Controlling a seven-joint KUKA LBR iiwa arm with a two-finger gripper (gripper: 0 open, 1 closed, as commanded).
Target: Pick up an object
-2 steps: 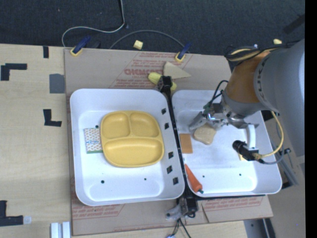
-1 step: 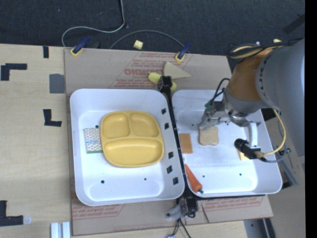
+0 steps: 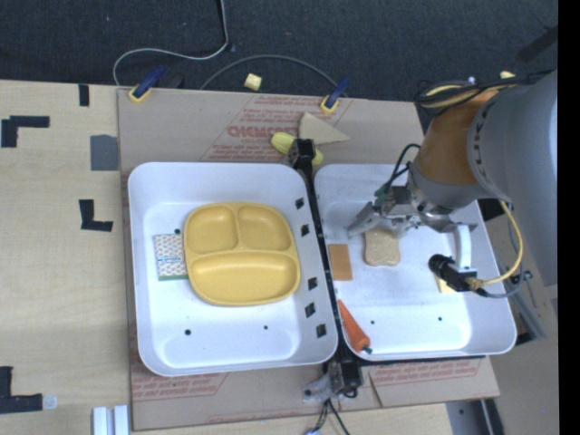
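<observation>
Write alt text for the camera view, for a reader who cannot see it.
A grey robot arm reaches from the right into the right bin, its gripper just above a tan bread-like piece. An orange square and a carrot lie nearby. The left bin holds a yellow divided plate.

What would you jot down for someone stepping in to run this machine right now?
Gripper: low in the right white bin, just above the tan bread-shaped piece; nothing visibly held.
Same bin: flat brown square, orange carrot-like piece by the left wall.
Left white bin: yellow divided plastic plate, small patterned card.
Done: nothing lifted.
Left: grasp and raise one object.
</observation>
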